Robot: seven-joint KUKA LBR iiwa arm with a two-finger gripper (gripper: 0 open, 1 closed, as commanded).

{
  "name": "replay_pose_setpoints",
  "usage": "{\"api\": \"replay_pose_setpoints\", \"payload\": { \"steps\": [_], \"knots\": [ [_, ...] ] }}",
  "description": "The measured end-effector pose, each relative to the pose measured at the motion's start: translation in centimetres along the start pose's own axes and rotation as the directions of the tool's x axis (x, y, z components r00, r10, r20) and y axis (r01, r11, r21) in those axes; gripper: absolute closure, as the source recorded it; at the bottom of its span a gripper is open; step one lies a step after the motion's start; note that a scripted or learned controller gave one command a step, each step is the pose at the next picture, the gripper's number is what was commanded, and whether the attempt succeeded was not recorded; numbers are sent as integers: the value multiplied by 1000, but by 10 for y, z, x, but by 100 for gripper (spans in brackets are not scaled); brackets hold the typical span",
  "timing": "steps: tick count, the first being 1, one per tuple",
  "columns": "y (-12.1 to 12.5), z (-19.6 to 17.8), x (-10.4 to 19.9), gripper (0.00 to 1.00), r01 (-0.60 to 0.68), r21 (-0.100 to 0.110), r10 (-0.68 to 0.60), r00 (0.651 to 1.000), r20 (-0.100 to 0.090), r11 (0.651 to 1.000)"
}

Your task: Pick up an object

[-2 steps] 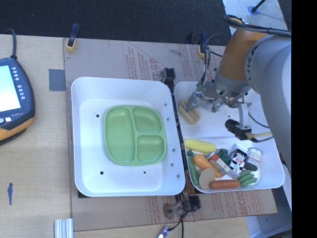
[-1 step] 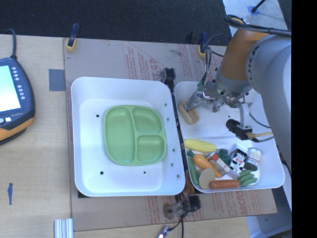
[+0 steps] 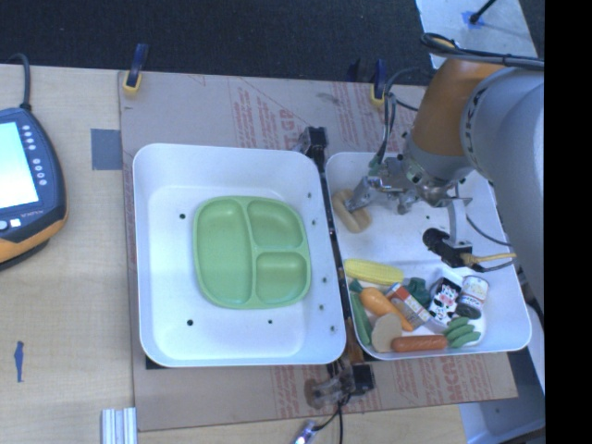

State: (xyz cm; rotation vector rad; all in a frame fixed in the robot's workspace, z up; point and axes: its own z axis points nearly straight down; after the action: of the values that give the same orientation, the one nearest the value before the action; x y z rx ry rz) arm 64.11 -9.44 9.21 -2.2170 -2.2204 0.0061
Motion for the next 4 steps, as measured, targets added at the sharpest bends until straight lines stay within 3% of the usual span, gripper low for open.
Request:
{"api": "replay_pose_setpoints", "payload": {
  "steps": [1,2,3,4],
  "knots": [
    [15,0,1,0,3,-4,-3,1000,-1,1000],
    [16,-12,1,100,6,-6,-6,1000,-1,1000],
    [16,-12,1,0,6,-6,-6,1000,-1,1000],
    [15,0,0,0,5,-1,-5,1000,0,1000]
  ]
}}
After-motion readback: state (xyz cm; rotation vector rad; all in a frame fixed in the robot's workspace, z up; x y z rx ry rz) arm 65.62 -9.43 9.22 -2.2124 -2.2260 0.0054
